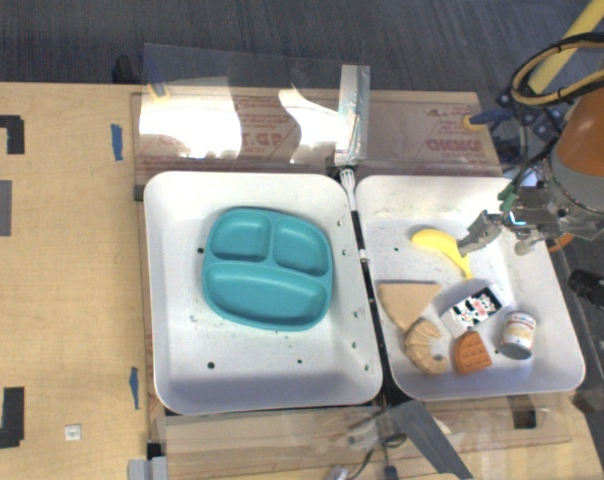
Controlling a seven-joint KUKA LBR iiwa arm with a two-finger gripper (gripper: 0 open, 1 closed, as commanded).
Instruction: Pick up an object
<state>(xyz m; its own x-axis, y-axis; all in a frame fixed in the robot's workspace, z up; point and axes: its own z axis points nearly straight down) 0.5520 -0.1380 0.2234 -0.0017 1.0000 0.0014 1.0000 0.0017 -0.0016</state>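
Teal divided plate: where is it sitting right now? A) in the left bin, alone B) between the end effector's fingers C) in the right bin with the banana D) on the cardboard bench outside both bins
A: the teal divided plate lies flat in the left bin, with no other object in that bin; the banana lies in the right bin.

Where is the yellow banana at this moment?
In the camera view, the yellow banana lies in the right bin, in its upper half. The gripper is just to its right, and the tan wedge lies just below it.
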